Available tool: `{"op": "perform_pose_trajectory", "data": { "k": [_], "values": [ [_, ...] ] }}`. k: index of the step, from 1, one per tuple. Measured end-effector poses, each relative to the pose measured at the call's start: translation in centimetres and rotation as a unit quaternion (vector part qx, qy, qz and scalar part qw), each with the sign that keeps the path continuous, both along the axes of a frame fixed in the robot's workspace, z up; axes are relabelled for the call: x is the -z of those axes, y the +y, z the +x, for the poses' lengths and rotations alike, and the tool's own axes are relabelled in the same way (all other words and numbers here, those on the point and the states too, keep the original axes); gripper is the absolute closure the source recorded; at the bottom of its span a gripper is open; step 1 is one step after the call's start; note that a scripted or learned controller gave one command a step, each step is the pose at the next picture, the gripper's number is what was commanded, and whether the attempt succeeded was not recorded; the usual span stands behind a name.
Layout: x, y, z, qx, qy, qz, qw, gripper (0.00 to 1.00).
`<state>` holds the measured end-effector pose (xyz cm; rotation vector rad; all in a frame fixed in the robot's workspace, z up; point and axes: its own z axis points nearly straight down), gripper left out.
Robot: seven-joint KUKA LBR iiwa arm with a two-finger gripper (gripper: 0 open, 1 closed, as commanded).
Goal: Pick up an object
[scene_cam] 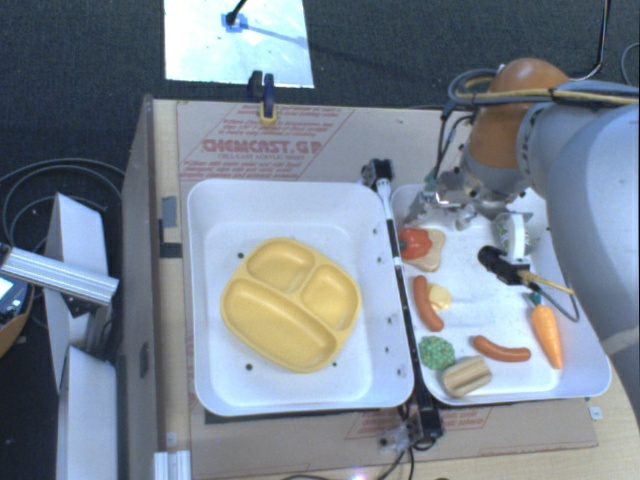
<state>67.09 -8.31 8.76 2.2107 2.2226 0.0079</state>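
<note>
Toy food lies in the right bin point(590, 373). A red-and-tan slice point(421, 246) sits at its upper left. Below it lie a red sausage point(428, 303) beside a small yellow piece point(441, 297), then a green broccoli point(436, 351) and a tan bread roll point(466, 375) near the front wall. A second sausage point(500, 349) and an orange carrot point(546, 334) lie to the right. My gripper point(450, 206) hangs low over the bin's back left part, just above and right of the red-and-tan slice. Nothing shows in its grasp.
The left bin point(210, 298) holds a yellow compartment tray point(290, 303). A ridge point(395, 268) divides the two bins. The grey arm point(590, 168) covers the right bin's back right corner. Cables and white boxes stand left of the bench.
</note>
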Motion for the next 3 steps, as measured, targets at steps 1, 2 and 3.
{"op": "perform_pose_trajectory", "data": {
  "k": [1, 2, 3],
  "values": [
    [0.0, -6.6, -0.8, 0.002, 0.0, -0.0007, 1.0, 0.0],
    [0.3, -3.1, -2.0, 0.0, 0.003, 0.0007, 1.0, 0.0],
    [-1.5, -2.6, -0.1, 0.001, 0.002, 0.0004, 1.0, 0.0]
  ]
}}
